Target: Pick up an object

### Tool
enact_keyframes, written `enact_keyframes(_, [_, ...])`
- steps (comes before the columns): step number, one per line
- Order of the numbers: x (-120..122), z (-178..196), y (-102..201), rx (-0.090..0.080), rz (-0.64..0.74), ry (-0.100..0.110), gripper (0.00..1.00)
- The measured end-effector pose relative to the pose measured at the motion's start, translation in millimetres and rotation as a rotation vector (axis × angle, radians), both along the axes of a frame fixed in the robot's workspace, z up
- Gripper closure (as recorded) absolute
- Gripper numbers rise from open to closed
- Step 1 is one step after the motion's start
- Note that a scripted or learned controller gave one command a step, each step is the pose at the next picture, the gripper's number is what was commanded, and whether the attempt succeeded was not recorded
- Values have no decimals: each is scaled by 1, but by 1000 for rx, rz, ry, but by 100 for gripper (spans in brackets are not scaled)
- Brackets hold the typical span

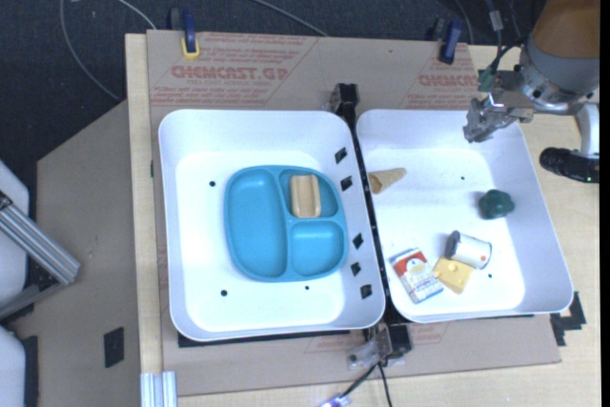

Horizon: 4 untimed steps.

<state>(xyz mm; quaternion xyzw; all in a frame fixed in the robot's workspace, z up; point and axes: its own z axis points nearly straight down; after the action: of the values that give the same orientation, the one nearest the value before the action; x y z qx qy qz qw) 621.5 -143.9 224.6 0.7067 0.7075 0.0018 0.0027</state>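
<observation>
1. While hovering over the far right corner of the right bin (534, 286), jaws (483, 128) carrying nothing visible; how far open, cannot tell.
2. Step in hand, as judged: approach, nothing picked yet.
3. Nearest candidate: green lump (496, 203), near right of the jaws.
4. Next: shift nearer, centre over the lump, descend, close.
5. Elsewhere: blue divided tray (262, 224) in left bin.

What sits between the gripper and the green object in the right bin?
Nothing visible. The gripper hangs over the right bin's far right corner, and bare white floor lies between it and the green object. The can, yellow block and red-and-white packet lie nearer the front, off that line.
</observation>
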Motion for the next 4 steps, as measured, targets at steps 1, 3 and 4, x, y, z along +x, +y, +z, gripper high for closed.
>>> enact_keyframes(1, [-3,62,-6,-1,0,-1,100])
enact_keyframes(3, [-27,33,95,3,2,10,100])
enact_keyframes(4, [-32,35,155,5,5,9,100])
